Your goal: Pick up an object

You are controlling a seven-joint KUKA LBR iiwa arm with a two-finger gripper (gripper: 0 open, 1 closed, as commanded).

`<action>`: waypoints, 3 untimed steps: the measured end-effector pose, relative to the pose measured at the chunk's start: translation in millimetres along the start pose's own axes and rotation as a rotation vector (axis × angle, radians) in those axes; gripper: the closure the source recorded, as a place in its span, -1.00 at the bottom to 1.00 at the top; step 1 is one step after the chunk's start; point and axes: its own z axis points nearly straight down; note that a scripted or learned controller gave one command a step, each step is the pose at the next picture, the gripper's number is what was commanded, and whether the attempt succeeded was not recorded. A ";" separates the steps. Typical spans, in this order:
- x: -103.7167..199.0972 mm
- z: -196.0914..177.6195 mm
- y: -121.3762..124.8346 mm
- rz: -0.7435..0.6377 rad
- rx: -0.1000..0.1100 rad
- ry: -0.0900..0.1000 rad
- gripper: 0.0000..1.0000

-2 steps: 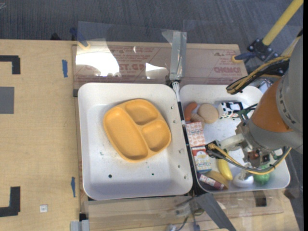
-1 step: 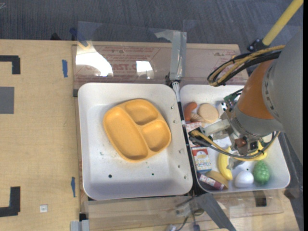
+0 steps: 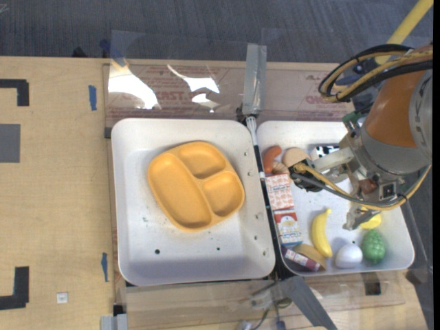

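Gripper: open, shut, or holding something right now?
Gripper: cannot be told. It sits low over the right bin, beside the banana, and the wrist and cables cover it.

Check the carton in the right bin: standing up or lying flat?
Lying flat. The carton rests lengthwise along the right bin's left wall, its printed broad face turned up toward the camera.

We count two white bins: the left bin (image 3: pixel 130 205) and the right bin (image 3: pixel 402 243). Left of the divider lies one yellow sectioned plate (image 3: pixel 196 184). Right of it we see one banana (image 3: pixel 321 231), one carton (image 3: pixel 282 208), one white egg (image 3: pixel 348 256) and one green fruit (image 3: pixel 374 246).
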 end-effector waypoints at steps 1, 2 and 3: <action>33.6 -8.9 15.5 -0.213 -0.002 -0.004 -1.00; 9.4 39.1 25.2 -0.212 0.002 -0.009 -1.00; 25.5 31.0 15.6 -0.039 -0.001 -0.004 -1.00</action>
